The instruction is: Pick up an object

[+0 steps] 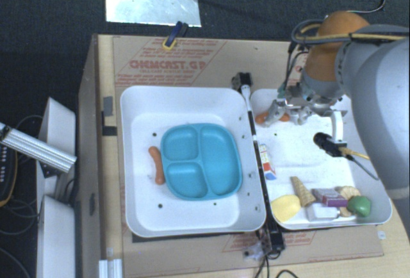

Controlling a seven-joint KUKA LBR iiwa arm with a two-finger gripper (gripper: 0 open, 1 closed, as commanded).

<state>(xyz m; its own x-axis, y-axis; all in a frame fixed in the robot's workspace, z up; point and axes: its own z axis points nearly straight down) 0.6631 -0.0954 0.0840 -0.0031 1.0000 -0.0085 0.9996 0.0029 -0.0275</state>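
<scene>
My gripper (289, 113) hangs low over the far left corner of the right bin (375, 196). An orange carrot-like piece (264, 118) lies just to its left, touching or partly under it; the view does not tell whether it is gripped. Nearer in the same bin lie a small white box (266, 162), an ice cream cone (302, 190), a yellow rounded item (286, 207), a purple and pink box (330, 197), a tan item (349, 192) and a green item (360, 206).
The left bin (138, 142) holds a blue divided plate (200, 160) and a brown sausage (157, 164) beside the plate's left edge. A black divider rail (251, 129) runs between the bins. The arm's grey body fills the right side above the right bin.
</scene>
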